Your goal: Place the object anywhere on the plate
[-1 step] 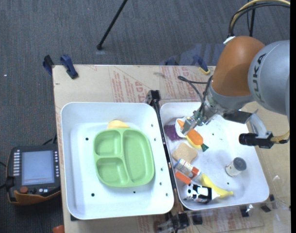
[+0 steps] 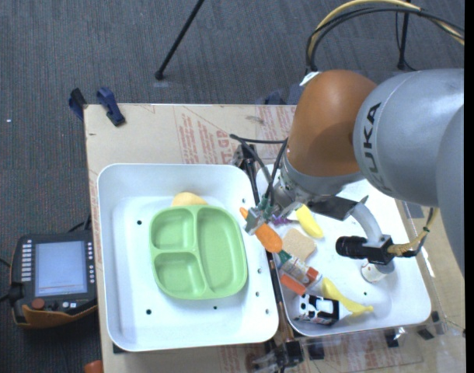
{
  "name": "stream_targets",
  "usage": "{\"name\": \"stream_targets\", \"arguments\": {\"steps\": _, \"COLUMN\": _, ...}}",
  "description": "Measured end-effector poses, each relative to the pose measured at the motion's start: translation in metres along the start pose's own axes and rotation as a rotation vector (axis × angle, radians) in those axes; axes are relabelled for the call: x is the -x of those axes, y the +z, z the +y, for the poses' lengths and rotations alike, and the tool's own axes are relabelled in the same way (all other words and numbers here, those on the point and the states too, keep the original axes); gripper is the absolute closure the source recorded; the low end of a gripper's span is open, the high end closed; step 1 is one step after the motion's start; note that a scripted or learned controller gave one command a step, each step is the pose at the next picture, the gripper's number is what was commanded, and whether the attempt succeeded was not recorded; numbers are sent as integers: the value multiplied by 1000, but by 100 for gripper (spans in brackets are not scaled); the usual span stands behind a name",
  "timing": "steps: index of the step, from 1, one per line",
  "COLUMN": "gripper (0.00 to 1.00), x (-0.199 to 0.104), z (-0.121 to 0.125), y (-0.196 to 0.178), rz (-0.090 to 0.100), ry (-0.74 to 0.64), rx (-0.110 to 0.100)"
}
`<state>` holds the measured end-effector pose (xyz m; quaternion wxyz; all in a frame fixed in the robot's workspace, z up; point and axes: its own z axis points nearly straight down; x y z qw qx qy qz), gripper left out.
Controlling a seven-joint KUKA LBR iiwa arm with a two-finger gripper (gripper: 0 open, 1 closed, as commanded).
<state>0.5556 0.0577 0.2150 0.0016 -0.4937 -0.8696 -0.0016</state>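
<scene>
A green divided plate (image 2: 198,252) lies in the left white bin (image 2: 120,301). My gripper (image 2: 259,217) hangs over the wall between the two bins, just past the plate's right rim, under the orange wrist band. An orange carrot-like piece (image 2: 270,238) lies right below and to the right of the gripper, at the left edge of the right bin (image 2: 412,298). Whether the gripper holds it is hidden by the wrist. A small yellow object (image 2: 189,199) peeks out behind the plate's far rim.
The right bin holds several toy foods: a yellow piece (image 2: 308,222), a tan bread slice (image 2: 299,245), a red-orange item (image 2: 296,275), a yellow banana (image 2: 346,302) and a black-and-white item (image 2: 318,309). A teach pendant (image 2: 58,274) sits on the floor at left.
</scene>
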Motion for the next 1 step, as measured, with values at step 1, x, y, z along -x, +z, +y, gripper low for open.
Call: {"name": "stream_targets", "arguments": {"steps": 1, "gripper": 0, "x": 3, "z": -2, "y": 1, "rz": -2, "ry": 5, "rx": -4}}
